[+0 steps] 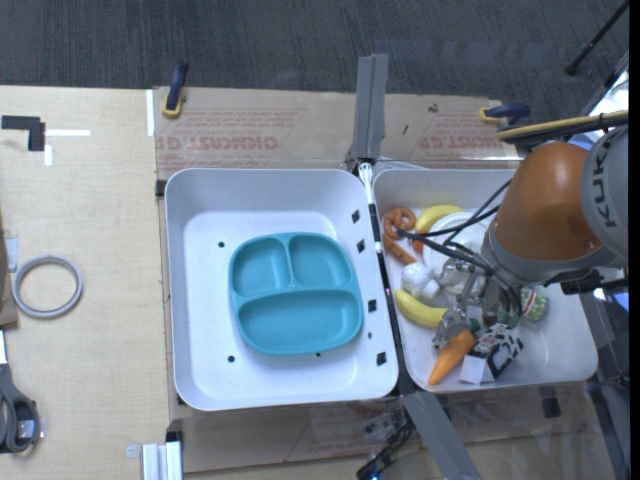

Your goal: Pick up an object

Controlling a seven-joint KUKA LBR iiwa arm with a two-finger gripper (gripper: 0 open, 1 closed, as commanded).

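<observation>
My gripper (467, 313) hangs low in the right bin (560, 363), under the grey arm with its orange band (545, 208). It stands just above the top end of an orange carrot (448, 359), which lies near the bin's front left corner. Left of the gripper lies a yellow banana (418, 309), with a white lump (424, 279) above it. A second banana (440, 216) and a brown pretzel (397, 234) lie at the back left. A black-and-white item (498, 353) sits right of the carrot, and a green-and-white piece (535, 307) lies beside the wrist.
The left bin (190, 298) holds a teal divided plate (296, 293). A grey divider post (371, 108) stands between the bins at the back. A tape ring (45, 286) and scissors (15, 418) lie on the bench to the far left. Cables run from the arm across the right bin.
</observation>
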